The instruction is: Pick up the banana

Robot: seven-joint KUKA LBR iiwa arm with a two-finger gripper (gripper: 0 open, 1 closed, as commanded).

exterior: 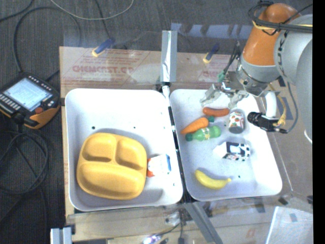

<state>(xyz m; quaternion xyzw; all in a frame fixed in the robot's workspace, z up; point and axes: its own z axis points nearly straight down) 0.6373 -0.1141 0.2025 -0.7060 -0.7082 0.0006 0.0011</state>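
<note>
Banana (212, 179), yellow and curved, lies alone on the floor of the right bin (264, 184) near its front edge, as I watch the bench through the overhead camera. My gripper (226, 96) hangs over the far end of that same bin, well apart from the fruit, its pale fingers (213, 92) splayed wide with nothing between them. Just under the fingertips sits a small orange-red sausage-shaped toy (216, 112), and beside it a small white cup-like piece with red markings (235, 121). An orange carrot (195, 125) lies slanted toward the divider, touching a green bottle-shaped toy (203, 133) at its front side. A black-and-white cow-patterned piece (236, 151) rests between those items and the fruit. In the left bin (76, 105), I see a yellow compartment tray (111, 165) turned toward the front, with a white carton with blue and orange print (159, 165) just beside its right edge. The arm's orange band (266, 37) rises at upper right, and a teach pendant (28, 99) lies on the dark floor to the far left.
</note>
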